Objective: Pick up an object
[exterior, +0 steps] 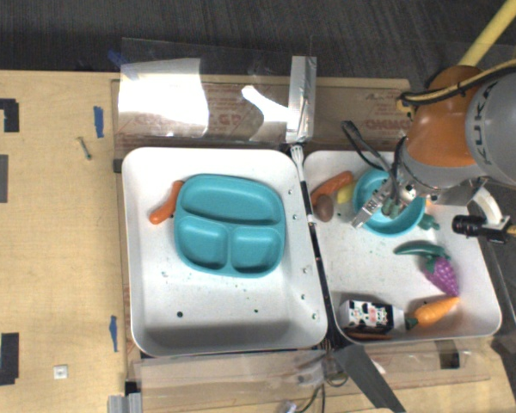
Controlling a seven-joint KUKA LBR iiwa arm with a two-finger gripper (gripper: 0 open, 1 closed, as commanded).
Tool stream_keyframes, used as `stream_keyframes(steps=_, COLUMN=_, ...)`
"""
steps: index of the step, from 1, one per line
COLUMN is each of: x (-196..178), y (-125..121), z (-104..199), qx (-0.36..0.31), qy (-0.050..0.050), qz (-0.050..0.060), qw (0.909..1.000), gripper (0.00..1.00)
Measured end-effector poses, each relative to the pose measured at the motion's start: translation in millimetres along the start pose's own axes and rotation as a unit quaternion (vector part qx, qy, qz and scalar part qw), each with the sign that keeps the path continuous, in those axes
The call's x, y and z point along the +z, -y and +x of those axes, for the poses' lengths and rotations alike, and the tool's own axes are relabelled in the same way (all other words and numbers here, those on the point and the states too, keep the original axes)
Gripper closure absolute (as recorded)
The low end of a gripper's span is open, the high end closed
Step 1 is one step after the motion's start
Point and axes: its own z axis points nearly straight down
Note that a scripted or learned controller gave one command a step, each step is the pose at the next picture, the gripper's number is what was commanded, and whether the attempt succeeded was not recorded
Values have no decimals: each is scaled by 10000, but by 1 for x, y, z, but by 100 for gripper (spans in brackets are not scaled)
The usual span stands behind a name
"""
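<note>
Teal bowl [399, 218], at twelve o'clock in the right bin [490, 317], sits under the gripper [380, 203], likely the target since the arm hangs over it. Finger state: cannot tell. Hot dog [331, 185] lies at its nine o'clock.

The gripper [380, 203] hangs over a teal bowl [396, 218] at the back of the right bin [361, 256]. Just to its left lie a hot dog [331, 183], a brown potato [324, 206] and a small yellow piece [344, 195]. In front of it, nearer the camera, rest a green pepper [420, 249], purple grapes [445, 274], a carrot [435, 310] and a black-and-white bottle [367, 315] on its side
</note>
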Motion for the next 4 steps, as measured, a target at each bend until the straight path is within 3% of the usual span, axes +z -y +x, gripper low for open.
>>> stream_keyframes(steps=1, x=-81, y=-36, z=40, qx=715, qy=-67, qz=28, qw=9974, gripper=100)
stream_keyframes(steps=2, x=-170, y=-75, z=-3, qx=492, qy=-55, qz=20, qw=9988, gripper=100)
stream_keyframes(steps=3, x=-177, y=-76, z=-2, qx=473, qy=-50, qz=29, qw=9989, gripper=100)
stream_keyframes(steps=4, x=-155, y=-11, z=6, qx=-112, qy=-89, qz=52, qw=9999, gripper=100)
